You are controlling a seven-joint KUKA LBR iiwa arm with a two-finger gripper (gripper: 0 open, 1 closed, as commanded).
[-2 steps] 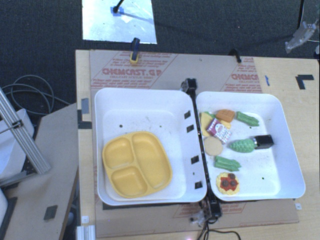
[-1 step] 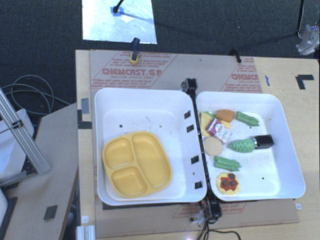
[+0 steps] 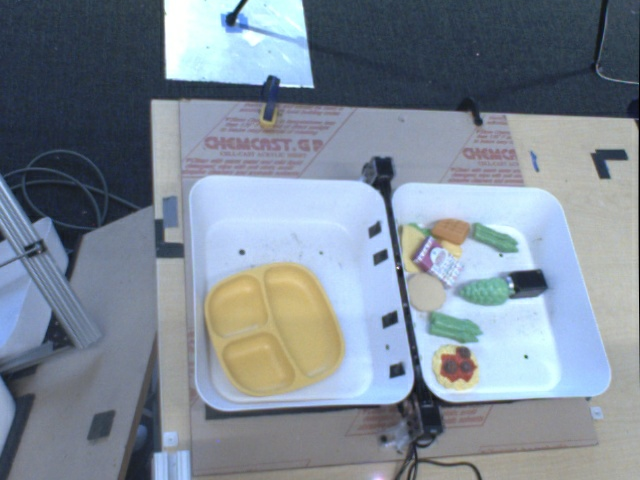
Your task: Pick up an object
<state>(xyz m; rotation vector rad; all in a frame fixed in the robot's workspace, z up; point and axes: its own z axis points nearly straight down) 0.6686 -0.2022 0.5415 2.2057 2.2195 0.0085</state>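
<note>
Two shallow white bins sit side by side on the bench (image 3: 560, 138). The left bin (image 3: 290, 203) has a yellow divided tray (image 3: 273, 325) w/ three compartments, lying in its lower-left part and turned a bit at an angle; some small dark specks are on the bin floor near it. The right bin (image 3: 565, 298) has all the small toy food items, grouped toward its left side, close to the divider wall btw. the bins. At top of the group is an orange waffle-like piece (image 3: 451, 231), and just right of it a green pod (image 3: 495, 237). Below the waffle is a small red-and-white packet (image 3: 436, 259) lying over a yellow flat piece (image 3: 414, 240). Under that, a round tan cookie (image 3: 427, 293) is touching the packet's lower edge. To its right lies a green bumpy item (image 3: 484, 291), touching at its right end a black block (image 3: 527, 283). Lower is a second green pod (image 3: 455, 326), and near the front wall a small yellow pizza w/ red dots (image 3: 456, 365). The items are packed tight, several touching, so the packet, cookie and yellow piece crowd one another; the pizza and the top green pod are more apart from the rest. Black clips (image 3: 388, 320) sit along the divider. About the gripper, I cannot tell how its fingers stand or if it has something.
</note>
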